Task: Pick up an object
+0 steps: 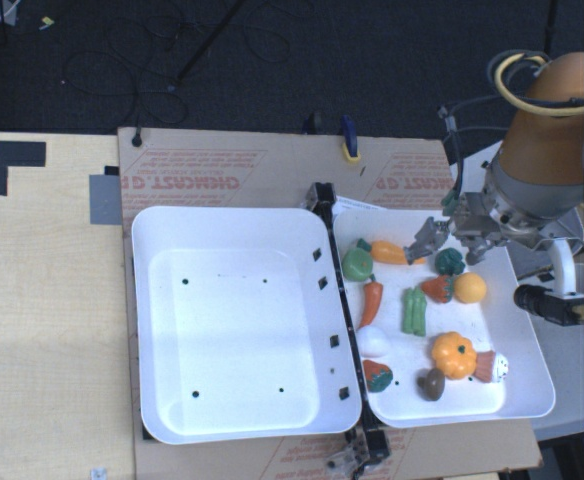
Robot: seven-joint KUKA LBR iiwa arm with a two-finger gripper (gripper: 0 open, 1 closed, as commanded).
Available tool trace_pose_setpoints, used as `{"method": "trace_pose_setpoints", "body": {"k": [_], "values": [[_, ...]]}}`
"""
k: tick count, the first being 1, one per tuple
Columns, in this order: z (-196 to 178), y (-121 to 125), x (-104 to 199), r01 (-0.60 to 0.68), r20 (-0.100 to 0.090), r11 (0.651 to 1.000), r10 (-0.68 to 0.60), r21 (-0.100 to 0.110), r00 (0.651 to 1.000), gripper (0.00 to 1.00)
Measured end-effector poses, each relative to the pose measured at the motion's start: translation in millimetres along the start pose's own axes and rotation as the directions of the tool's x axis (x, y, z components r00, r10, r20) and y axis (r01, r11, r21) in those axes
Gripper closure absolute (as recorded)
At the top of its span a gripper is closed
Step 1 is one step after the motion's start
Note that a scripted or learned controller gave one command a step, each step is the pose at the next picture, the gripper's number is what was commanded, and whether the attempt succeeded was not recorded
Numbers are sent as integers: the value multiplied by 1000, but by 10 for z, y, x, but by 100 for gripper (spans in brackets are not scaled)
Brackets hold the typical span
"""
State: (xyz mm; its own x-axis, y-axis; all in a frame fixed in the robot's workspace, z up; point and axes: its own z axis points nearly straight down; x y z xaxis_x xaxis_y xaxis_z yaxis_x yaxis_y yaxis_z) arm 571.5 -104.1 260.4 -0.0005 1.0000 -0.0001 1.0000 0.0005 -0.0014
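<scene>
Gripper (450,238) spread wide, holding nothing, hovering over right bin (532,393) just above teal toy (449,262), orange pumpkin (453,354), carrot (372,300), green pepper (357,263) nearby, left bin (152,268) beside it

A pale wood-grain table (42,318) fills the left side, with dark grey rectangular patches (12,163) near its far edge. A brown cardboard sheet (232,168) with reversed red lettering lies on it. Beyond the far edge, a dark carpeted floor (272,48) carries loose black cables (122,58). A blue clamp (350,138) grips the cardboard's far edge.
</scene>
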Motion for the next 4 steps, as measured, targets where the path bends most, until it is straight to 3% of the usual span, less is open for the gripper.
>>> {"method": "trace_pose_setpoints", "body": {"k": [1, 2, 3, 4], "values": [[770, -710, 317, -2, -4, 1000, 2, 11, 1000, 0], [1106, 18, 223, 3, 0, 1000, -3, -2, 1000, 0], [1758, 608, 146, 4, 0, 1000, -4, -1, 1000, 0], [1634, 582, 140, 0, -2, 1000, 0, 3, 1000, 100]]}}
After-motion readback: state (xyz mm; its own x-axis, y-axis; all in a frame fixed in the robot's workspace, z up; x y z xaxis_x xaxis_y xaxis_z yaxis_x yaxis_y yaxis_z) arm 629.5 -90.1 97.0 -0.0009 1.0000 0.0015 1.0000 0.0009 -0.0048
